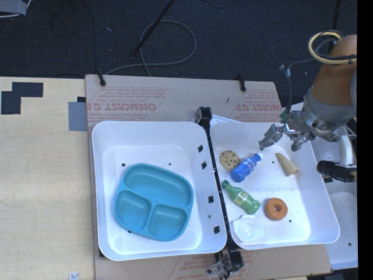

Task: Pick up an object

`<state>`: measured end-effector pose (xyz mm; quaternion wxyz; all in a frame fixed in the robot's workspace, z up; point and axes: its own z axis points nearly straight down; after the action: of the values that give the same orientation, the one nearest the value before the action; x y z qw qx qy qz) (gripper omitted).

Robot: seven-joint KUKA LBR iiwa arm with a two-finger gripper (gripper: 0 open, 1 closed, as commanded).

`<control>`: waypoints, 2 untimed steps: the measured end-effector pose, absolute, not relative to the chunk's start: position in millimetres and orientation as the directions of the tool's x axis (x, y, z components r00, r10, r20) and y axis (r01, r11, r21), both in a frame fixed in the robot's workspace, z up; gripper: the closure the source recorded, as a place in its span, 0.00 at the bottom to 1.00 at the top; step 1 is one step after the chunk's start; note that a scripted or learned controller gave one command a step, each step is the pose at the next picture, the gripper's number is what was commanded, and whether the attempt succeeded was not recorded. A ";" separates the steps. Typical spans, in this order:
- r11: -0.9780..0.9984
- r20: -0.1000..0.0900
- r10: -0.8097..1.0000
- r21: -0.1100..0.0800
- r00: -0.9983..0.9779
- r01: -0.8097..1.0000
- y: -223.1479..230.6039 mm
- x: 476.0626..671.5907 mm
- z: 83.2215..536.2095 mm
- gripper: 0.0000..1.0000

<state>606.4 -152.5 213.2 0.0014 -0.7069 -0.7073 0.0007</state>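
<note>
My tool (pixel 284 136) hangs over the far right part of the right bin (pixel 326 214), its two fingers spread apart with nothing between them. One finger (pixel 270 139) points toward the middle of the bin, the other (pixel 298 143) sits closer to my wrist.

The things I could take all lie in this right bin. Nearest the tool is a tan cone (pixel 287 164), lying on its side just below my fingers and apart from them. To its left lies a blue bottle (pixel 246 168), tilted, its cap end toward the tool. A round cookie (pixel 229 158) with dark spots is just beside the bottle's base, and I cannot tell whether the two touch. Below them a green bottle (pixel 240 196) lies at a slant, and near its right end sits an orange doughnut (pixel 275 209). A small white cup-like piece (pixel 249 230) rests at the near edge, hard to make out against the white floor.

The black divider (pixel 213 179) runs between the bins, close to the cookie and green bottle. The left bin (pixel 105 156) holds a blue sectioned plate (pixel 154 201). Both bins rest on cardboard (pixel 151 101) on the tabletop (pixel 41 185). Cables (pixel 169 37) trail across the dark floor beyond.
</note>
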 end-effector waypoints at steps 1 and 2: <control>0.000 0.001 1.000 -0.006 0.000 1.000 -161.1 608.5 163.6 0.00; 0.000 0.001 1.000 -0.001 0.000 1.000 -162.2 615.0 120.6 0.00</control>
<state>615.0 -162.2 120.6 0.0007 -0.7072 -0.7071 0.0003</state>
